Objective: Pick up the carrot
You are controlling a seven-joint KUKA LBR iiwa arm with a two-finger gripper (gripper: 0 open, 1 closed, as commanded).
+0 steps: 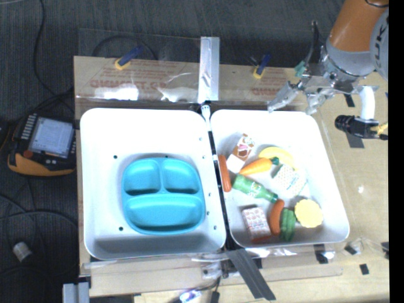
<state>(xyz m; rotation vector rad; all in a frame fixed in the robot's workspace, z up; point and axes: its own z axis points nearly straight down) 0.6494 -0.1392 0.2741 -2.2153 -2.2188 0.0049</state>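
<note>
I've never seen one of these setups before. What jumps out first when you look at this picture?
Probably the bright blue divided tray sitting alone in the left white bin. Next, the jumble of toy food in the right white bin, where the orange carrot lies near the middle beside a green bottle. The arm's pincer hovers over that bin's far edge, above the pile.

The arm (356, 27) runs off the top right corner. Beside the carrot (257, 166), the small packets' (255, 221) labels are perhaps too blurred to read.
</note>
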